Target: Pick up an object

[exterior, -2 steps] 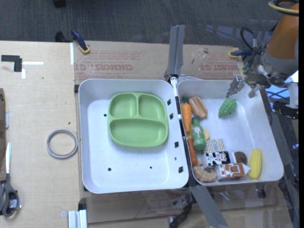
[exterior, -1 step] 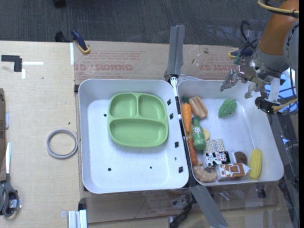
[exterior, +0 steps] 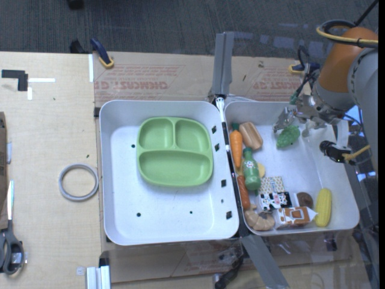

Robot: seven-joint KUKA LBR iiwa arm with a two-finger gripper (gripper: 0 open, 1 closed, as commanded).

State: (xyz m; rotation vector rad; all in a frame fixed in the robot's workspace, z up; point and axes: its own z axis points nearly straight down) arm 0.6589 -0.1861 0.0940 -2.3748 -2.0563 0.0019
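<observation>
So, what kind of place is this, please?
Probably a robotics lab bench: a robot arm reaches over two white bins, one holding toy food such as a corn cob, the other a green divided plate.

The left bin (exterior: pixel 114 179) has bare floor in front of and around the green divided plate (exterior: pixel 175 151), which sits toward its rear. In the right bin (exterior: pixel 313 167), the open stretch runs through the middle. Its left wall is lined by a carrot (exterior: pixel 236 147), hot dog bun (exterior: pixel 251 135) and green bottle (exterior: pixel 251 172). The front edge is crowded with a croissant (exterior: pixel 260 221), patterned boxes (exterior: pixel 272 192) and a corn cob (exterior: pixel 323 207). The gripper (exterior: pixel 295 120) and what looks like a green leafy toy (exterior: pixel 287 136) block the rear.
</observation>
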